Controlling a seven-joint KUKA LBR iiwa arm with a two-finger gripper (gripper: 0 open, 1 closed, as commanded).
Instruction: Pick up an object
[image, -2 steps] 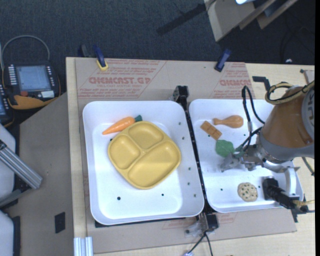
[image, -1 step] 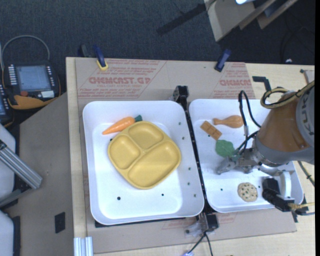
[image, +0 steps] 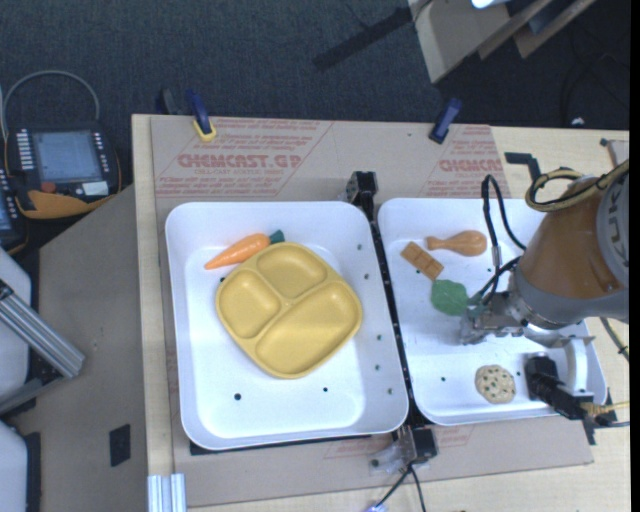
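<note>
A lumpy green object (image: 450, 297) lies in the right bin (image: 425, 385) just at ten o'clock of the gripper (image: 478, 327), whose grip I cannot tell, with a tan drumstick (image: 458, 242) at twelve o'clock of it.

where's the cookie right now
The cookie lies in the right bin, near its front edge, just below the gripper and well below the green toy.

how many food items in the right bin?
4: drumstick at the back, wafer left of it, green piece mid-bin by the gripper, cookie in front. The arm may hide more.
</note>
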